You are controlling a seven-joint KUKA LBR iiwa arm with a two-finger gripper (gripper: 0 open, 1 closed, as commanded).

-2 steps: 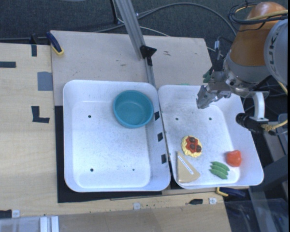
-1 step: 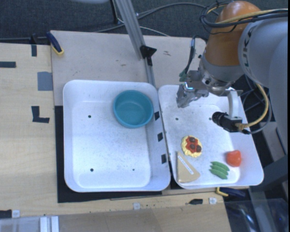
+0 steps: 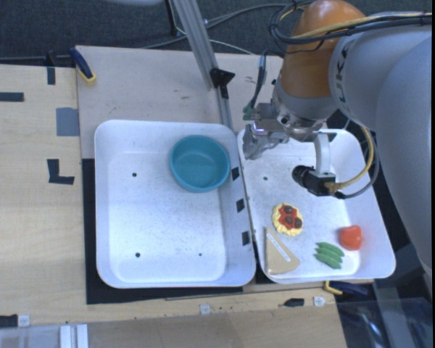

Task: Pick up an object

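Toy foods (a pizza slice (image 3: 288, 219), a tomato (image 3: 351, 237), a pea pod (image 3: 329, 254), a sandwich wedge (image 3: 279, 253)) are left ungrasped toward six o'clock in the right bin (image 3: 373, 216). Nothing is held by the gripper (image 3: 257, 141), poised at twelve o'clock; its spread cannot be told.

Two white bins sit side by side: a left bin (image 3: 116, 216) and a right bin (image 3: 373, 256). The left bin holds one blue bowl (image 3: 199, 163). The right bin holds four toy foods: one pizza (image 3: 288, 219), one sandwich wedge (image 3: 279, 254), one green pod (image 3: 329, 254), one red piece (image 3: 351, 237).
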